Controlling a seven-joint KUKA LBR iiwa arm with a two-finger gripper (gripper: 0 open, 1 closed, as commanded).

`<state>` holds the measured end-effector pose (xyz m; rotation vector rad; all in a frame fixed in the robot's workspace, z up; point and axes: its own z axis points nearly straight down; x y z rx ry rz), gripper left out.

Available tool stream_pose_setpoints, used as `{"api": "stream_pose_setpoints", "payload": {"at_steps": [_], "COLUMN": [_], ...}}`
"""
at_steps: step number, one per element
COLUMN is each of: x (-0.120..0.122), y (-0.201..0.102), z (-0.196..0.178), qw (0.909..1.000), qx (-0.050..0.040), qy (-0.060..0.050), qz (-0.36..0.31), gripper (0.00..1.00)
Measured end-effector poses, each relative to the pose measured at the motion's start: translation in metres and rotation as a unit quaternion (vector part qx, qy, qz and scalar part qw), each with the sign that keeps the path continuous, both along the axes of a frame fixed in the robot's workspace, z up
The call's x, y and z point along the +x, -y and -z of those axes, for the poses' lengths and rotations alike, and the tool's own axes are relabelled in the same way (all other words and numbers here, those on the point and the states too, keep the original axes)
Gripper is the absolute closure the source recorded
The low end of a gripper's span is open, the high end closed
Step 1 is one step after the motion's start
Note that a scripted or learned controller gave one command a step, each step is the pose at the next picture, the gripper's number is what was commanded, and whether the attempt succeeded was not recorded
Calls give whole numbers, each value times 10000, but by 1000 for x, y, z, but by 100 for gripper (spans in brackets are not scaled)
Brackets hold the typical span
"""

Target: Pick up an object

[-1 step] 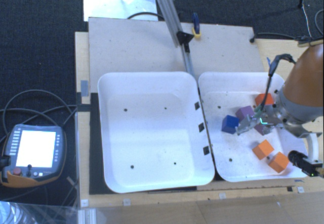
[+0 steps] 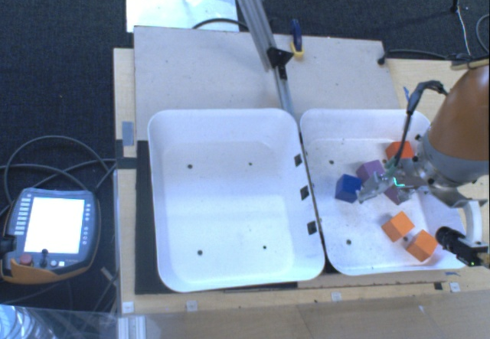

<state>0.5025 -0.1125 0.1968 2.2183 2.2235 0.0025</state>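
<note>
**Arm down among the blocks in the right-hand bin**

Dark carpet surrounds a pale wooden bench, and off the bench's left side a teach pendant lies on the floor with its screen lit white and cables looping around it. On the bench sit two shallow white bins side by side. Well to the left of the gripper, the left bin has just a few small dark dots on its floor. A slanted metal pole crosses the top of the scene and comes down to the seam between the bins.

The right bin holds all the blocks. A blue block sits just left of the gripper, close to its tip. A purple block lies right above the tip, touching or nearly so; another purple piece shows just to its right under the wrist. An orange piece peeks out further up, behind a cable. Below and to the right of the gripper, two orange blocks rest near the bin's front corner, close together.

From where I stand I can't tell whether the jaws are apart or together, and nothing is clearly between them. The grey-and-orange arm reaches in from the right.
</note>
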Motion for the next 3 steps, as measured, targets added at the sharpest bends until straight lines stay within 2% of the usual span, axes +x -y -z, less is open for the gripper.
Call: {"api": "stream_pose_setpoints", "payload": {"at_steps": [2,3], "x": [3,5], "y": [-3,-2], "z": [109,96], "qw": [10000,10000], "qx": [4,-1], "qy": [-23,8], "qz": [2,-7], "gripper": [0,100]}}
